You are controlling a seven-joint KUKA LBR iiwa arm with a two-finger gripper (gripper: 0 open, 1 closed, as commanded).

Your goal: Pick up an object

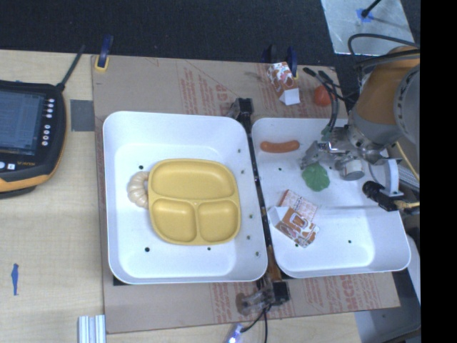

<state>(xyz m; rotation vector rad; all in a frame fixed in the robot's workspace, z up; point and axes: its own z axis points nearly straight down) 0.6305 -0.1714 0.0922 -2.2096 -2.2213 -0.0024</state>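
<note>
We note the gripper (319, 156) low over the right bin (371, 252), near its back edge, just above a green object (316, 179); whether the claw is released or clenched we cannot tell. A sausage (279, 146) lies toward that bin's back left corner, a crumpled packet (296, 217) near its left edge. The left bin (125, 256) carries a yellow divided tray (193, 200).

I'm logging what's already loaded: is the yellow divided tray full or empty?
Empty. All three compartments of the yellow divided tray show bare yellow; the pale ridged object lies outside it, against its left edge, in the left bin.
</note>
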